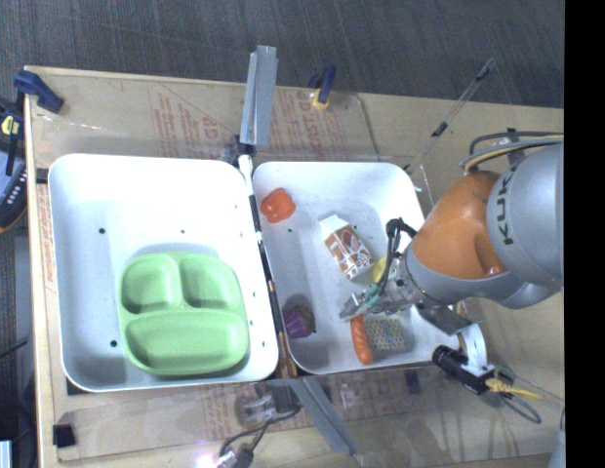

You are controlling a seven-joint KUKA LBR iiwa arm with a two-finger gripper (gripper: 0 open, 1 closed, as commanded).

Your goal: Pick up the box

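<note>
Box (346, 249): tilted, mid right bin (312, 178), bare on top. Gripper (366, 303) at its 5 o'clock, low over carrot (360, 340) and sponge (387, 334); finger spread impossible to tell. Shift toward 11 o'clock, centre over box, then descend; avoid orange ball (277, 205) farther at 11 o'clock.

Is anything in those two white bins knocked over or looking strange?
Nothing looks spilled or broken. The small box lies tilted in the right bin, askew to its walls, among loose toy food. The green tray sits flat in the left bin.
</note>
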